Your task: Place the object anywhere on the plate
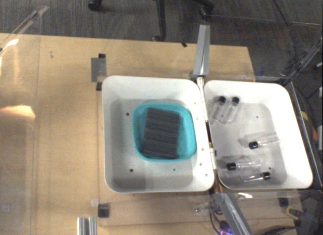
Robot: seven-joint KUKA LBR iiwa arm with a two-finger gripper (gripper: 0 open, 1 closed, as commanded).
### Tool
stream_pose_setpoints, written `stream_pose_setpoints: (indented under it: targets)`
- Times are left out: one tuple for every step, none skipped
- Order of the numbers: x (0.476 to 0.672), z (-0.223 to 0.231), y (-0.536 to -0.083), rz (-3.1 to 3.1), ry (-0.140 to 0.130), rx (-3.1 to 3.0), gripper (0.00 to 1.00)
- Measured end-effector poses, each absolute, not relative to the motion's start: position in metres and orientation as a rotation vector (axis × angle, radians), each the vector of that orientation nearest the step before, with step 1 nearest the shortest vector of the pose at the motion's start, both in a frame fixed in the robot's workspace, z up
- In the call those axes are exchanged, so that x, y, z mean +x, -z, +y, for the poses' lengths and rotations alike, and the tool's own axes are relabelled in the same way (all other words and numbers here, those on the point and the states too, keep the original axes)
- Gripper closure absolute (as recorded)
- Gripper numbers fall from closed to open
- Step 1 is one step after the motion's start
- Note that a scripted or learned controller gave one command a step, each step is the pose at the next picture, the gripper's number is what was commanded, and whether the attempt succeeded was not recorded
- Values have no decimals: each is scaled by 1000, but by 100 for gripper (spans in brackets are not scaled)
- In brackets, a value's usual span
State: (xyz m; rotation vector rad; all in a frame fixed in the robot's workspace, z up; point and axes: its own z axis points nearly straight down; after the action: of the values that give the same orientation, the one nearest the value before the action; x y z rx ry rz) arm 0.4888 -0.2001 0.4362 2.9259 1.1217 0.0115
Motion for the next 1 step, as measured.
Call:
stream_pose_setpoints:
  targets:
    - [489, -200, -437, 966, -13, 2981, 0]
